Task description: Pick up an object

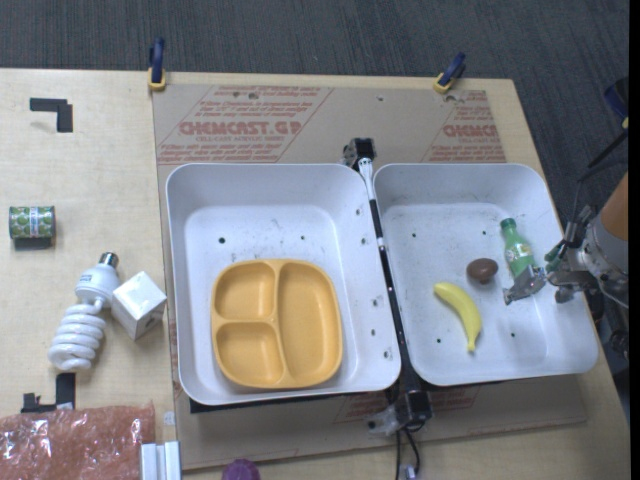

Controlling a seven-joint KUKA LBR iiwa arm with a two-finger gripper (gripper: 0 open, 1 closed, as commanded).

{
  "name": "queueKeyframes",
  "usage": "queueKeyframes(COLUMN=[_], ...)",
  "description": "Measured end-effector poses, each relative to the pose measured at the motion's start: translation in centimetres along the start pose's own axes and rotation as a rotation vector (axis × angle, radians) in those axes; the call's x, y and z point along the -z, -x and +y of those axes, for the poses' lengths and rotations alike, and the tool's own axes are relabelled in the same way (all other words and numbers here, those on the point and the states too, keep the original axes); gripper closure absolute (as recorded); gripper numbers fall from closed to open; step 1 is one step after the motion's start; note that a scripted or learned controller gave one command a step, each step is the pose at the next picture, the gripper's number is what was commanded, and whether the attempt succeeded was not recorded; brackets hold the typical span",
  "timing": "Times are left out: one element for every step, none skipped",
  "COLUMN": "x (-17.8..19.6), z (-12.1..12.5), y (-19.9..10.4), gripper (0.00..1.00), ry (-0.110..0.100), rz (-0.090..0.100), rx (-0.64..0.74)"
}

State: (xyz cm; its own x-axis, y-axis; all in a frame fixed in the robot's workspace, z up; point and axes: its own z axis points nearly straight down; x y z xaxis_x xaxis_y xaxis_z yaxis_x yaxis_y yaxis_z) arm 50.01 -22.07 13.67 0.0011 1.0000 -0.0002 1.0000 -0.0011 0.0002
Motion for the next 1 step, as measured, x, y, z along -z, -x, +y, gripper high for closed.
queueKeyframes(x=[-4.41], z=[-2.22], y=[-3.18], gripper=[0.0], ry=[0.001], rz=[0.0], rx=[-0.001])
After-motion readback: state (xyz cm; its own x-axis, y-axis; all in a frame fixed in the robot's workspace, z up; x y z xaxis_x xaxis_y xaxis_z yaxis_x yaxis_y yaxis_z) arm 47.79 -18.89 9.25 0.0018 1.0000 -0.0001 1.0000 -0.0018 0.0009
